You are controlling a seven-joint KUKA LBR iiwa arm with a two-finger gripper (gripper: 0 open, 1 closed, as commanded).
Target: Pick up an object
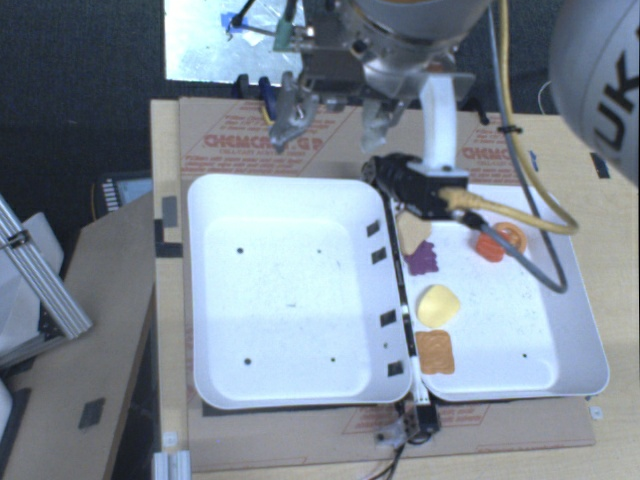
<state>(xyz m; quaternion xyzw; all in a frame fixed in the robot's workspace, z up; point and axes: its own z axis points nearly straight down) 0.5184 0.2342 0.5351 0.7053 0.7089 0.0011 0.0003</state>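
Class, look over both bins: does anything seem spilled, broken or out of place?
Nothing stands out: the purple piece, yellow lump, tan square and orange piece all lie inside the right bin.

Left bin point(290, 298) open; right bin point(520, 318) cluttered

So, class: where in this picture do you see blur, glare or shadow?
Camera view: the arm, close to the lens, looks soft and oversized; the shiny panel at top left glares; the left bin is dimmer across its lower half; the yellow piece looks sharper.
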